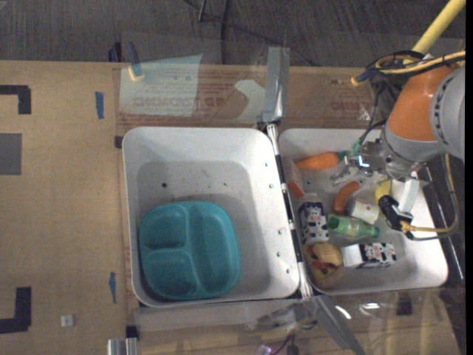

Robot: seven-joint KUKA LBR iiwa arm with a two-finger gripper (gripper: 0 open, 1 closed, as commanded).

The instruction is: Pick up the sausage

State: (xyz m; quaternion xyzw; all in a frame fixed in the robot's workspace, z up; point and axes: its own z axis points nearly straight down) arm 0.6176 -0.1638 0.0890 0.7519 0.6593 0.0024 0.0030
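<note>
The sausage [344,196], a short orange-red piece, lies tilted in the right bin [432,268] near its middle. My gripper [353,170] hangs just above and slightly behind it, at the end of the grey arm with the orange band [415,117]. An orange carrot [319,161] lies to the left of the gripper, by the bin's back left corner. Nothing can be seen held by the gripper.
The right bin is crowded: two cow-patterned cartons [314,222] [378,254], a green bottle [353,228], a bread-like piece [326,257], a white item [363,211] and a small red piece [295,188]. A teal divided plate [188,250] lies in the left bin [199,150].
</note>
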